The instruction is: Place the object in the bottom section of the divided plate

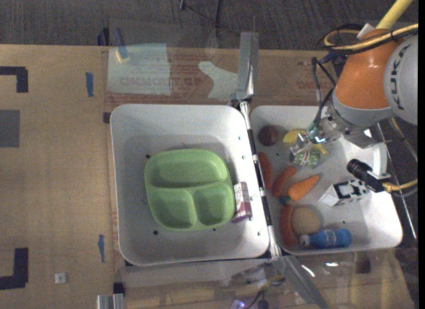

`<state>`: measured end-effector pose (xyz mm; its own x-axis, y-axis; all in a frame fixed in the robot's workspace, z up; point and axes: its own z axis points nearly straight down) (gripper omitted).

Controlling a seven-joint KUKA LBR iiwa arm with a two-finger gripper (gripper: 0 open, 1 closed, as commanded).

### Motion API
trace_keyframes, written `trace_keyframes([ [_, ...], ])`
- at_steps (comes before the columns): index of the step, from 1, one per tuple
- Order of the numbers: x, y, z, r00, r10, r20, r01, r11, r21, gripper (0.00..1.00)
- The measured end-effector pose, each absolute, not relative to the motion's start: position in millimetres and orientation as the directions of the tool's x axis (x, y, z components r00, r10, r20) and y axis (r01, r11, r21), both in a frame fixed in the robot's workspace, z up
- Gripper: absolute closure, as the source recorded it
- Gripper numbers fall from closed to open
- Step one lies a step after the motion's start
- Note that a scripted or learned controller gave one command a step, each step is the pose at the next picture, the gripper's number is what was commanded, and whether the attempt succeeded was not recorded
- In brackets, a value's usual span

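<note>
Plainly, the green divided plate (189,188) waits in the left bin (126,135), well apart from the crowded right bin (388,224). There the pincer (307,147) hangs over a yellow and green item (312,157); whether it grips cannot be told. Close neighbours like the carrot (303,187) risk a wrong pick or slip.

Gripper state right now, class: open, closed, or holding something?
Gripper: cannot be told; it sits low in the right bin among the toy food.
</note>
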<state>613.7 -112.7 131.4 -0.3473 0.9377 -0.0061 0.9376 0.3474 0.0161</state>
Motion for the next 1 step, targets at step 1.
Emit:
trace_keyframes([
  [1, 602.1, -42.3, 185.9, -0.664, 0.748, -0.004, 0.748, 0.664, 0.005, 1.00],
])
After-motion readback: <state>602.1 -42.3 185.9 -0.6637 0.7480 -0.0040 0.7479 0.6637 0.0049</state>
